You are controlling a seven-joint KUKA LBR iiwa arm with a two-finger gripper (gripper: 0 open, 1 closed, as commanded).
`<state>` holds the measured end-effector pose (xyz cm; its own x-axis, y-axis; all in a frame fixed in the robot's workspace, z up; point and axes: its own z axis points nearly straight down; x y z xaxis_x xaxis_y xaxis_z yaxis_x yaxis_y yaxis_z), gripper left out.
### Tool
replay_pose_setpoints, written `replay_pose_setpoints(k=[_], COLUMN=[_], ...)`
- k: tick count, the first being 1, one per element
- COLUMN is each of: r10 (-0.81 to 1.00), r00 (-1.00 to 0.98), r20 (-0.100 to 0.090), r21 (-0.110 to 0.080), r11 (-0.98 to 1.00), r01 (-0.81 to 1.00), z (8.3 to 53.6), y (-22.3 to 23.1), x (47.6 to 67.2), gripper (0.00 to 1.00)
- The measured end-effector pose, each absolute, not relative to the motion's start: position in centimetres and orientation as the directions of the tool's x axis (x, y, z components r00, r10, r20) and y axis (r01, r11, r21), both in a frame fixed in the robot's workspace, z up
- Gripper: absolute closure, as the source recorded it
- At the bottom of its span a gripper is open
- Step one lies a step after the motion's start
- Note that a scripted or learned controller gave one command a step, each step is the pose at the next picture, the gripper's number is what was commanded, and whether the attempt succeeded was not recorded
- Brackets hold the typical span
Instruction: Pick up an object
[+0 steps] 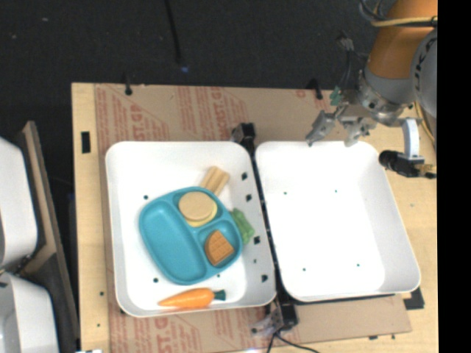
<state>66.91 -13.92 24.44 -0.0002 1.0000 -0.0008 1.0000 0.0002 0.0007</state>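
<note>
In the left bin (125, 219) lies a blue sectioned plate (171, 243) bearing a round tan biscuit (198, 207) and a brown toast piece (219, 247). A wooden block (215, 179) leans at the plate's far edge, and a green piece (243, 226) sits by its right side. An orange carrot (190, 298) rests at the bin's near edge. My gripper (338, 131) hangs over the far rim of the right bin (335, 223), its fingers spread apart with nothing between them.
The arm's grey wrist with its orange band (401, 43) stands at the upper right. A black clamp (243, 133) sits between the bins at the back. Cardboard (169, 112) lines the bench beyond the bins.
</note>
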Motion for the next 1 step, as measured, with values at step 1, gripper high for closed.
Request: replay_pose_setpoints(k=[1], r10=[1.0], r00=[0.0], r20=[-0.001], r21=[0.001], r11=[0.0], r01=[1.0], z=[24.45], y=[-13.92], x=[66.91], gripper=[0.0])
